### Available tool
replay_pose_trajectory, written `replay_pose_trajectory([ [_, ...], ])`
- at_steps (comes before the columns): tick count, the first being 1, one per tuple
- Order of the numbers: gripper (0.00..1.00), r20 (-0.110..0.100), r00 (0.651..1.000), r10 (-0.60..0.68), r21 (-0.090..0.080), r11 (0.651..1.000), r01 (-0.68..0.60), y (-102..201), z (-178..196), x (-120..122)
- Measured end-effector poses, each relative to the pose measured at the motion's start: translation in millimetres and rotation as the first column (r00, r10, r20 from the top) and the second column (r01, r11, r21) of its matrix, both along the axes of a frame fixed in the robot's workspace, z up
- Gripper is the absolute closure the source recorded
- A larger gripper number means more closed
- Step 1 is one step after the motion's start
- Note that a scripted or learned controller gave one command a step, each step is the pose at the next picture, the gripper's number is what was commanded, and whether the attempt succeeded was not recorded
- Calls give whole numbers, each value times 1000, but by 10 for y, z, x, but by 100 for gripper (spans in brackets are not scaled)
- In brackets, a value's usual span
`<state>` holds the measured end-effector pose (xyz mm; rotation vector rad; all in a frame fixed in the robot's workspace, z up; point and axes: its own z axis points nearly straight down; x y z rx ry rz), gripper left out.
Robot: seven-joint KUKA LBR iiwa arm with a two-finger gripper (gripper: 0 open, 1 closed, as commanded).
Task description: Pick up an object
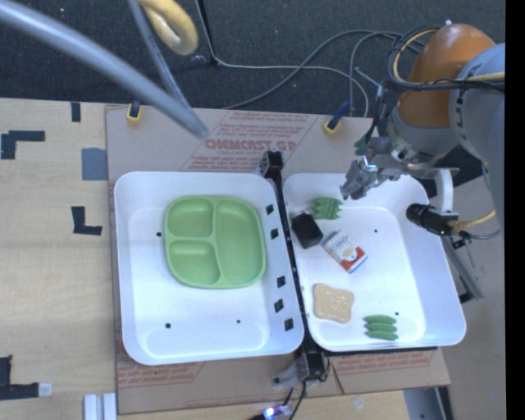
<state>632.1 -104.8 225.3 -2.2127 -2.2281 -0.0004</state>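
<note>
My gripper (354,185) hangs over the back of the right bin (426,271), just right of a small green leafy item (326,207). Nothing shows between its fingers. Below it in the same bin lie a black block (306,230), a white and red carton (344,251), a tan slice of bread (333,303) and green pea pods (381,326). The left bin (139,271) holds a green divided plate (216,241).
A black divider with clips (281,246) runs between the two bins. Cables (344,57) trail across the dark floor behind the bench. A grey pole with a yellow end (168,25) crosses the top left. A black fitting (431,217) sticks out beside the arm.
</note>
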Motion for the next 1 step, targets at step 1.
replay_pose_trajectory([
  [1, 100, -1, 1000, 0, 0, 1000, 0, 583, -62, 130],
])
